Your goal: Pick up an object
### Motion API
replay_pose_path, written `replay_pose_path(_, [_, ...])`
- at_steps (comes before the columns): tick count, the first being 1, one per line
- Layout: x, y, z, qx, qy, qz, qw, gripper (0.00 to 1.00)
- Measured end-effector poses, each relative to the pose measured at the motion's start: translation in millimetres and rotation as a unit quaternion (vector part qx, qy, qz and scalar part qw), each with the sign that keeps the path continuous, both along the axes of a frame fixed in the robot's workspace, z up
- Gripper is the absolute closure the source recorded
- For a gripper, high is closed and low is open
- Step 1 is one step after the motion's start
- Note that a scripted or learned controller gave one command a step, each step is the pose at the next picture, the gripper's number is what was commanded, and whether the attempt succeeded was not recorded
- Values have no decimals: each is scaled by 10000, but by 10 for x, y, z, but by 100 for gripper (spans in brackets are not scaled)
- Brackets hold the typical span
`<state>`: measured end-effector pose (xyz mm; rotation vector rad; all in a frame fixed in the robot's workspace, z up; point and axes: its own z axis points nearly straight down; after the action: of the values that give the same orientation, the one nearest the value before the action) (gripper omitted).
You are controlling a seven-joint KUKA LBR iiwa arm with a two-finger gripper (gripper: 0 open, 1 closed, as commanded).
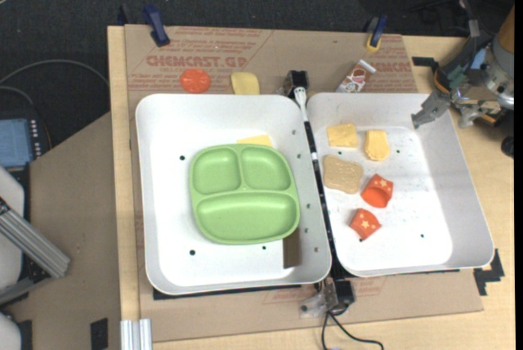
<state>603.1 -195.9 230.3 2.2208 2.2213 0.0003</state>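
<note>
The right bin (441, 201) holds several small pieces of toy food. Two yellow pieces (342, 135) (377, 145) lie near its back left, with a tan toast slice (341, 173) just in front of them. Two red pieces (377, 190) (364, 222) sit further forward. My gripper (445, 115) hangs over the bin's back right corner, well right of all the pieces. It is open, with nothing between its fingers (426, 113).
The left bin (163, 177) carries a green divided plate (243, 193) with a yellow piece (255, 141) behind it. On the cardboard behind the bins lie an orange item (194, 80), a yellow item (244, 83), a black object (296, 81) and a small packet (355, 78).
</note>
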Motion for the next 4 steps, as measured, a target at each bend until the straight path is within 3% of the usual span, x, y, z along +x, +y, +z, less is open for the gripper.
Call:
replay_pose_path(1, [-208,646,-842,28,52,22,10000,0])
replay_pose_path(2, [-894,779,-1364,21,54,-8,10000,0])
replay_pose_path(3, [-987,1015,-1465,15,26,3,10000,0])
replay_pose_path(4, [-103,353,-880,-32,-58,2,10000,0])
